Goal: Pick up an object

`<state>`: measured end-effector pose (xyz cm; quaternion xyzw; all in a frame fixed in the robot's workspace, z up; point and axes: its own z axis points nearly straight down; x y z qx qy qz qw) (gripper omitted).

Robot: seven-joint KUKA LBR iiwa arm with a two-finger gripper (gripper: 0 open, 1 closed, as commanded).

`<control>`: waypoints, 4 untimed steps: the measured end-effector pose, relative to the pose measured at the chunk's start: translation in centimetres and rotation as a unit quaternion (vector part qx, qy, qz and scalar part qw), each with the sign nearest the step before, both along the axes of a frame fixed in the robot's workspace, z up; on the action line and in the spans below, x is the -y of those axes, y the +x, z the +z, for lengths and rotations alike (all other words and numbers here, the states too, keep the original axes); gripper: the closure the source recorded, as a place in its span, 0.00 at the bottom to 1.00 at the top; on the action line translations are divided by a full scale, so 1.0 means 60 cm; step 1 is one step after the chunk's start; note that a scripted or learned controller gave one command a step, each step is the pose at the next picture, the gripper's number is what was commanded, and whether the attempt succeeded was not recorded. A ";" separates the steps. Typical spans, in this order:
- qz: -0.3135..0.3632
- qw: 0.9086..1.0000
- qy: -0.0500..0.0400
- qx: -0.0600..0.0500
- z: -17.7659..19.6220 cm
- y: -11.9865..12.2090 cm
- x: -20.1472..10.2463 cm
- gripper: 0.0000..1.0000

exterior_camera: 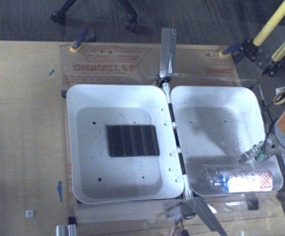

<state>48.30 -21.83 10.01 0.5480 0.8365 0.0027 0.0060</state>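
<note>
Camera view: the claw (250,155) is seen at the right bin's (216,100) right edge, its grip state not discernible; a plastic packet (239,180) lies below it, lower right; a dark slab (132,140) sits in the left bin (83,107).

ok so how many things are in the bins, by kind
dark ribbed rectangular pad, in the left bin: 1
clear plastic-wrapped packet with red and white print, in the right bin near its front edge: 1
total: 2
The gripper hangs just above the packet.
</note>
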 end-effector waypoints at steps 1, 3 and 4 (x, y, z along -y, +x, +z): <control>-0.074 0.997 0.001 -0.005 0.001 0.089 -0.115 1.00; -0.069 0.997 -0.003 0.027 0.007 0.050 -0.052 0.00; -0.077 0.997 -0.003 0.028 0.000 0.040 -0.148 0.00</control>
